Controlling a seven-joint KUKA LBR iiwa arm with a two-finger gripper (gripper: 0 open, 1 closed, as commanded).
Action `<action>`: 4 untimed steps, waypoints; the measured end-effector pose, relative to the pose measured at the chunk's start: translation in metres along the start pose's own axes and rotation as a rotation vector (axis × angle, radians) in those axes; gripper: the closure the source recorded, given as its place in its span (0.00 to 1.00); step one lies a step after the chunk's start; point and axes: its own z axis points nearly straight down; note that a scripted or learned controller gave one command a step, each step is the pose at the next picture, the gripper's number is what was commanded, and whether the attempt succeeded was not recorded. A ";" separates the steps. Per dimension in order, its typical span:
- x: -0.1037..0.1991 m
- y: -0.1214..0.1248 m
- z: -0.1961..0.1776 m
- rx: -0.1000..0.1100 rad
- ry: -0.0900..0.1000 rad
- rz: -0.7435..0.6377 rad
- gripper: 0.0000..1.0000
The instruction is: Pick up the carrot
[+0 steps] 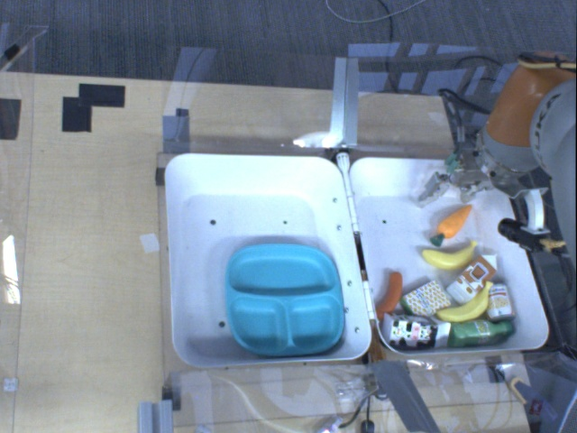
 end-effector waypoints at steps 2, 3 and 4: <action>0.004 -0.093 -0.002 -0.003 0.001 0.155 0.00; 0.052 -0.157 -0.004 -0.008 0.000 0.270 0.00; 0.090 -0.157 -0.060 0.002 0.002 0.097 0.00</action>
